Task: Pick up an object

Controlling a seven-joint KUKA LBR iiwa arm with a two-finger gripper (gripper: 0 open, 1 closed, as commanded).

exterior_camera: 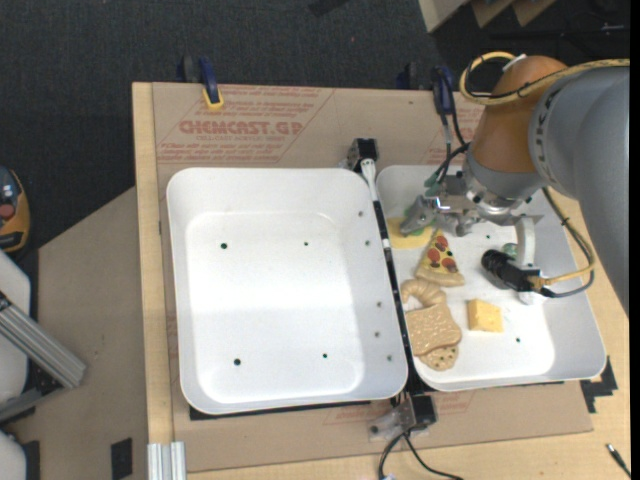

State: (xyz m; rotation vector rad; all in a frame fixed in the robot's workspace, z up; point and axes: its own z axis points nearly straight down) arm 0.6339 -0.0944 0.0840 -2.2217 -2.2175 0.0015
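My gripper (432, 215) hangs low over the upper left part of the right bin (560, 353), under the orange wrist band. Its metal fingers sit just above a pizza slice (439, 258) and beside a yellow piece (404, 232) at the bin's left wall. Below the pizza lie a croissant-like pastry (422, 292), a slice of brown bread (432, 328) and a cookie (440, 357). A yellow cheese cube (486, 316) rests further right. I see nothing lifted between the fingers.
The left bin (200, 218) stands beside the right one, parted by a black divider rail (385, 258). A black cable plug (505, 268) hangs from the arm over the right bin. Clamps (210, 93) hold the cardboard base at the back.
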